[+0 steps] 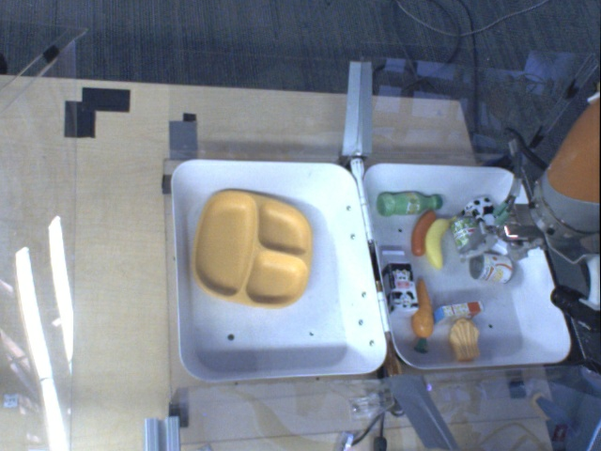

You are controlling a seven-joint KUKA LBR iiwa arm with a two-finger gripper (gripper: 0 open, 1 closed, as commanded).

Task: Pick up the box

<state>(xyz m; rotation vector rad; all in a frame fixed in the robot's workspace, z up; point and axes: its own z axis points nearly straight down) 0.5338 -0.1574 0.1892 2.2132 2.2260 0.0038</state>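
Box [401, 286]: black-and-white carton lying at right bin's [554, 338] left wall, untouched. Gripper [502, 231] hovers well apart, near cup [492, 268]; jaw state unclear. Step: approach; next, travel leftward.

Dark blue-grey carpet floor [235, 17]; light wood bench [84, 252]; black cable [460, 12] on carpet.

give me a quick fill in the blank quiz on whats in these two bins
1. The yellow tray lies in the ____ bin.
2. The green bottle lies near the right bin's ____ edge.
3. The banana lies beside a ____ pepper.
4. The carrot lies just below the black and white ____.

Missing words: left; far; red; box
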